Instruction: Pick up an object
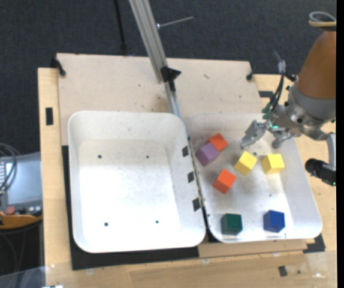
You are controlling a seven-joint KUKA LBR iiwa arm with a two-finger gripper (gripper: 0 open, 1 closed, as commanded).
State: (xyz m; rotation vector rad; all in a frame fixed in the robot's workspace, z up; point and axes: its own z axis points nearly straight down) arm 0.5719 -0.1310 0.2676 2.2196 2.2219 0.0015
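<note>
The right bin (298, 212) holds several small blocks: a purple one (207, 153) touching an orange one (219, 141), a second orange one (224, 180), two yellow ones (246, 162) (272, 162), a green one (232, 224) and a blue one (274, 220). My gripper (263, 134) hangs over the bin's far right part, just above the two yellow blocks. Its fingers are spread apart and nothing sits between them.
The left bin (76, 161) lies beside the right one. A slanted metal pole (151, 38) rises from behind the bins' shared edge. A grey box with cables (13, 188) sits off the bench at the left.
</note>
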